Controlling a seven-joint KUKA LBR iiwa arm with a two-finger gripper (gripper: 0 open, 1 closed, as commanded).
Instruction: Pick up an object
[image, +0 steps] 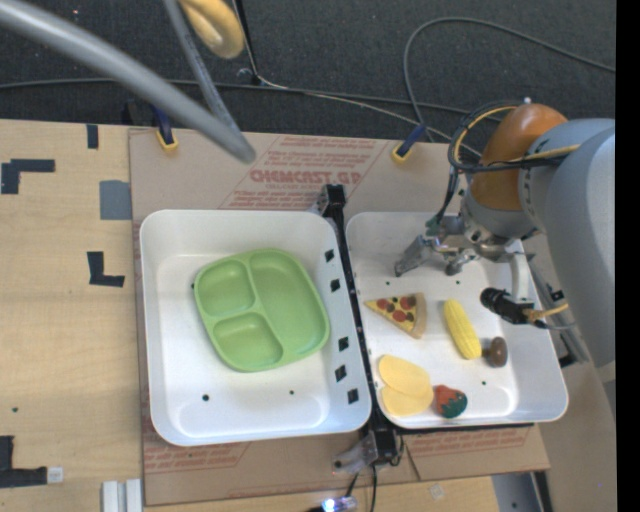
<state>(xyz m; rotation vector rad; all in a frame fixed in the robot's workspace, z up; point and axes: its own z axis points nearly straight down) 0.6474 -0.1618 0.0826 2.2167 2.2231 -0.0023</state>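
Pizza slice (398, 311) (right bin (535, 395))

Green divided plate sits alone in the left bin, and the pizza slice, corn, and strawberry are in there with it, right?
Not quite. In the camera view the green divided plate is in the left bin, but the pizza slice, corn and strawberry lie in the right bin.

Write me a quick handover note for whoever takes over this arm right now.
Gripper: open, holding nothing, poised over the back of the right white bin.
Right bin: pizza slice toy, yellow corn cob, small brown round piece, pale yellow flat slices, red-and-green strawberry-like toy.
Left white bin: green divided plate.
Done: nothing picked.
Left: descend, grasp one item, lift.
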